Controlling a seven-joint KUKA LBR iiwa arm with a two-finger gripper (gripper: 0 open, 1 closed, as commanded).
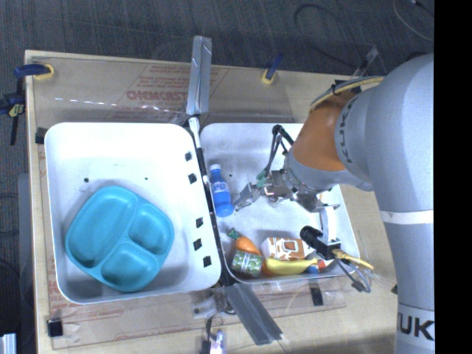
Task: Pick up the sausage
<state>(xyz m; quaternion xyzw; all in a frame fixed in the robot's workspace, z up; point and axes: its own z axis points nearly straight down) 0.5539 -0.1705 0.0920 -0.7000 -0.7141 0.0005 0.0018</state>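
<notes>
My gripper [249,195] is low in the right bin [243,140], near its middle, with the grey arm and its orange band [321,142] coming in from the right. It is just right of a blue bottle [219,190] lying along the bin's left wall. At the bin's front edge lie a green and orange vegetable piece [245,257], an orange-brown carton [284,248] and a yellow banana [289,266]. A small reddish thing [317,267] peeks out at the banana's right end; I cannot tell what it is.
The left bin [110,146] holds a blue divided plate [119,236] at its front left. A ridge with black clips [198,198] separates the bins. The arm covers the right bin's right side.
</notes>
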